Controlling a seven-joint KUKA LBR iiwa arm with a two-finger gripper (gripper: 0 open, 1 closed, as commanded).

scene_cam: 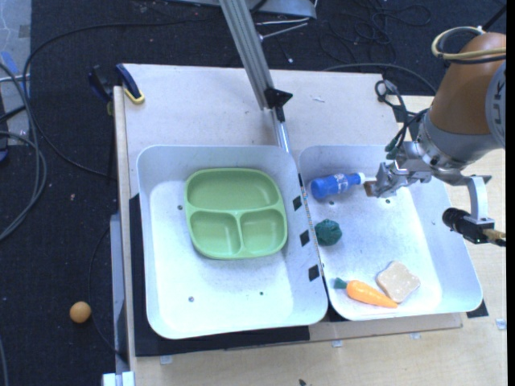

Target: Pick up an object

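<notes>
You are looking down on two shallow white bins side by side on a pale bench (193, 103). The left bin (161, 296) holds a green divided plate (236, 212), which sits towards its far side with three compartments. The right bin (438, 284) holds four loose things. A blue bottle (334, 185) lies on its side near the far left corner, its pale cap pointing right. Just nearer than it, beside the wall between the bins, you have a dark green lump (327, 232). Along the near edge lies an orange carrot (368, 293) with a green stub at its left end, and touching its right end is a tan slice of bread (398, 281).

The arm (467, 95) comes in from the right, grey with an orange band. Its gripper (380, 185) sits low over the far part of the right bin, just right of the bottle's cap and level with it. You cannot tell from this angle whether the jaws are released or clenched, and nothing can be seen between them; the bottle lies on the bin floor.

Off the bench, a small orange ball (80, 311) rests on the dark floor at the near left, and a grey metal strut (249, 43) slants across the far side.
</notes>
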